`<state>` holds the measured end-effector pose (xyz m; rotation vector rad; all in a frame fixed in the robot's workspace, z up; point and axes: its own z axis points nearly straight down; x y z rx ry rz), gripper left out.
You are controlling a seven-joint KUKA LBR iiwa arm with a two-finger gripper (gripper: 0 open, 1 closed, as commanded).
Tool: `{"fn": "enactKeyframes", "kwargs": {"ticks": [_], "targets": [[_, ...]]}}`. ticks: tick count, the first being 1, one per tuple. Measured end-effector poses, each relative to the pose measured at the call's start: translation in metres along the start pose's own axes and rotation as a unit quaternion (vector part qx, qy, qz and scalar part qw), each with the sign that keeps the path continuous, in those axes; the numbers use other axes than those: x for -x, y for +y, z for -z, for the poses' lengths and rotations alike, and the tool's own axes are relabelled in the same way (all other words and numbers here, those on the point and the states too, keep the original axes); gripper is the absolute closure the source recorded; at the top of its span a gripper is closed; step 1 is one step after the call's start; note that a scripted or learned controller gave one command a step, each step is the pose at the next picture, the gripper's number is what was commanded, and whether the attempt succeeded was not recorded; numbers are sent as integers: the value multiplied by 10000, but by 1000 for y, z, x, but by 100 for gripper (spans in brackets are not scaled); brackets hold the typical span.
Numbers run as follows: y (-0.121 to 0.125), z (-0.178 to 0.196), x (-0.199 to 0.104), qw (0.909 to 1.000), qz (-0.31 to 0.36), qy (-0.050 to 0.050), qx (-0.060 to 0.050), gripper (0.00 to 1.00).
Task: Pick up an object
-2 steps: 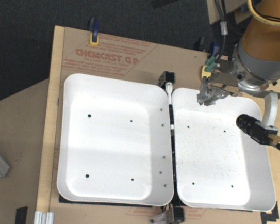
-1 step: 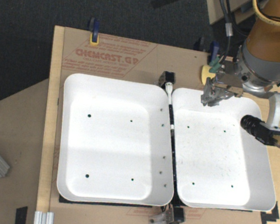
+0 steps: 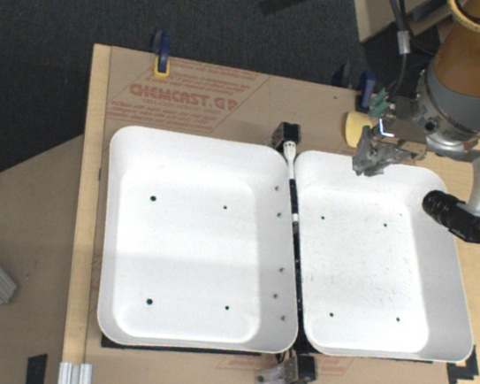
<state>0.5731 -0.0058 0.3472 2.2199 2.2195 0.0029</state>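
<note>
Grey gripper (image 3: 371, 164) is seen at the far rim of the right bin (image 3: 433, 332); its grasp cannot be told, being blurred and small.

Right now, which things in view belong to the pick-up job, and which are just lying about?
Job:
claw, over the right bin's far edge
right bin
left bin

Lying about:
blue clamp
yellow piece beyond the right bin
black clip between the bins

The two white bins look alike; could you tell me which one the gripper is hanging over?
The right bin: the gripper hangs over its far edge, while the left bin lies beyond the central divider.
</note>
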Motion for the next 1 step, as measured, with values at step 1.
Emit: {"fn": "enactKeyframes", "kwargs": {"ticks": [1], "targets": [[-15, -80, -63, 10000, 26, 10, -59, 100]]}}
